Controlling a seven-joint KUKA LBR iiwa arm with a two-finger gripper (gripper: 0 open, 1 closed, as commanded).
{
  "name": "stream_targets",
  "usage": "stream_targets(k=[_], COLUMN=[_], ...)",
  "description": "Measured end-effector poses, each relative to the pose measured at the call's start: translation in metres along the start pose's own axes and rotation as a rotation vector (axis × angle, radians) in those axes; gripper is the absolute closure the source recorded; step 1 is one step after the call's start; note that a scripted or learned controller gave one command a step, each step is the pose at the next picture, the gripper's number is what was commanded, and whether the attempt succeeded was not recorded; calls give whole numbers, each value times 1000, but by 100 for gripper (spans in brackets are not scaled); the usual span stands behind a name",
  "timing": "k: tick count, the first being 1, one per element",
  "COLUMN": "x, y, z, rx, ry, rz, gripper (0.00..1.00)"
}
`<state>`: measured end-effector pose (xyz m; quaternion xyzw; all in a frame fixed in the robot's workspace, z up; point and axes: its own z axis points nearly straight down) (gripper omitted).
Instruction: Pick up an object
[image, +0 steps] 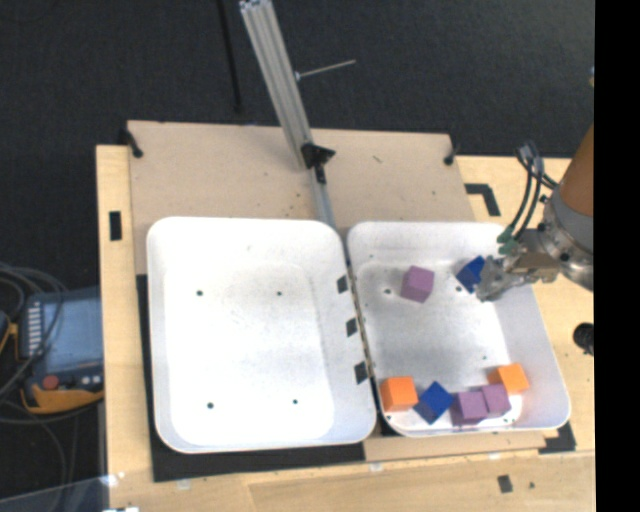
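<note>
Right bin (520, 330), coloured blocks, tool (490, 285) above

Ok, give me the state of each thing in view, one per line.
end effector: low in the right bin, beside the upper blue cube
upper blue cube: tilted, against the end effector
lone purple cube: resting apart
near-edge cubes: resting, clustered
right bin: holds all cubes
left bin: flat on the bench

Aluminium mast (281, 82) behind bins; handheld pendant (62, 345) left.
</note>
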<state>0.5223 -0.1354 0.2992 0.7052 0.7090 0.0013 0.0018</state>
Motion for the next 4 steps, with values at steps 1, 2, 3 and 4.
stream_targets(k=[1,2,3,4], x=[55,96,142,192], y=[-4,-9,-13,-21], z=[19,27,43,44], rx=[4,4,5,6], ry=[1,1,1,3], rz=[-1,0,-1,-2], gripper=[100,100,100,100])
